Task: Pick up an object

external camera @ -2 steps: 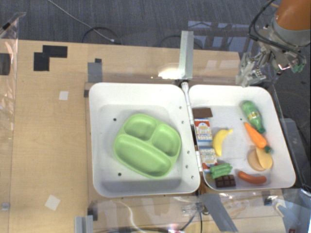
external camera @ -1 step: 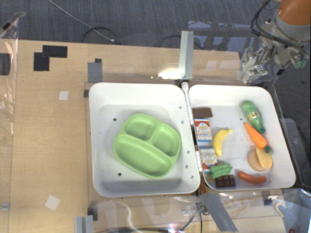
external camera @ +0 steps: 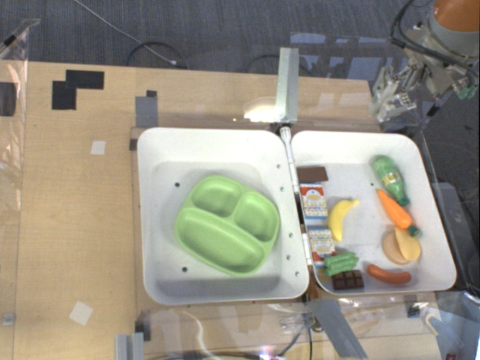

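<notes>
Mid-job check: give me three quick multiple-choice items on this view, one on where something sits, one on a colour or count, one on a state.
1. Where is the green divided plate?
A. left bin
B. right bin
C. on the bench outside the bins

2. What colour is the bottle in the right bin?
A. red
B. green
C. blue

3. Where is the gripper now?
A. down among the food items
B. above the bench beyond the right bin's far edge
C. over the plate

Answers:
1 A, the plate lies in the left bin.
2 B, its body is green.
3 B, it hangs past the far rim, apart from every item.
</notes>
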